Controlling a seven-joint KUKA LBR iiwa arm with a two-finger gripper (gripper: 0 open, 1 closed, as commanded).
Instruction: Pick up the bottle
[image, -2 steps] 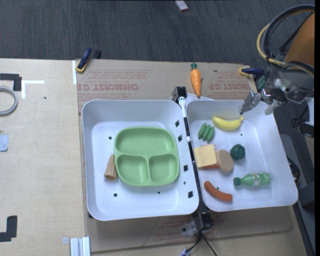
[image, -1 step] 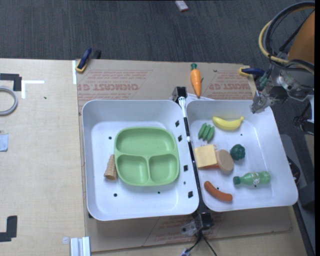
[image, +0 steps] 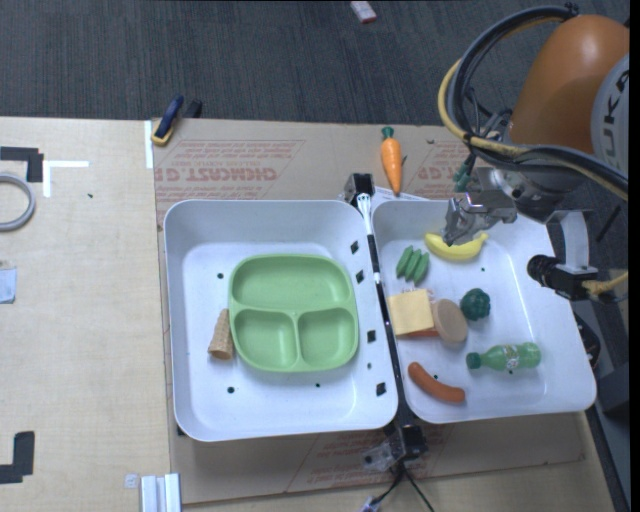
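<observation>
Hovering over a banana (image: 455, 246) at the far end of the right bin (image: 560, 385), the robot's claw (image: 460, 232) sits well away from the bottle (image: 505, 357).

Whether the claw is released or clenched cannot be told; its tip meets the banana from above. Taking the banana as landmark: green pea pods (image: 411, 263) lie just beside it toward the left bin (image: 190, 330); a yellow cheese block (image: 411, 313), a tan disc (image: 450, 323) and broccoli (image: 475, 304) lie nearer the camera. Nearer still lies the green bottle, on its side and untouched, with a sausage (image: 436, 384) beside it. The left bin holds a green divided plate (image: 294, 311) and a cone (image: 221, 334). A carrot (image: 390, 158) rests beyond the banana, outside the bins.
</observation>
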